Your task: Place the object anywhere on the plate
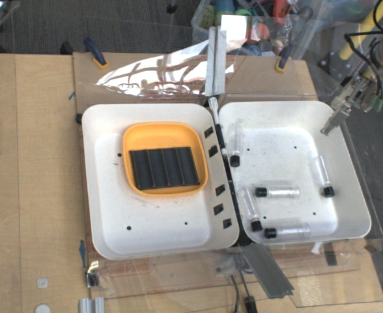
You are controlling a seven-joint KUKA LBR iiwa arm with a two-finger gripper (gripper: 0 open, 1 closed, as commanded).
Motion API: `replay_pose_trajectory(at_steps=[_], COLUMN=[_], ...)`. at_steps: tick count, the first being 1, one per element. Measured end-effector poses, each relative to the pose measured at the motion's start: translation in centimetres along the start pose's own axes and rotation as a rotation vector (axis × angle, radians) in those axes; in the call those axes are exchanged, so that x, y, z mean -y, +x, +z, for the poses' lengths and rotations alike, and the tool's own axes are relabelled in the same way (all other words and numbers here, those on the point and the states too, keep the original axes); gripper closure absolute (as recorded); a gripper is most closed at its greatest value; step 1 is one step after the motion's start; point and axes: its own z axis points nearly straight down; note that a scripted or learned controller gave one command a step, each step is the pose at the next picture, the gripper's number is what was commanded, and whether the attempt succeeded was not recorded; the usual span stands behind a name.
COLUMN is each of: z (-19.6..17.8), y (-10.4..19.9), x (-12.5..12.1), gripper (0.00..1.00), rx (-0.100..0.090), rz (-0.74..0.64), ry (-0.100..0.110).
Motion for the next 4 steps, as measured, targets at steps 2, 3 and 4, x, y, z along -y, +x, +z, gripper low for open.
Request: replay_pose_trajectory(at_steps=[2, 3, 4], z=[-0.78, -0.3, -0.1], y=[0.18, 0.42, -0.12], x=[0.34, 0.45, 0.27], gripper=[0.0, 0.0, 0.0], rx=[0.001, 0.0, 0.003], rz=[0.035, 0.024, 0.083], ry=[-0.002, 0.0, -0.003])
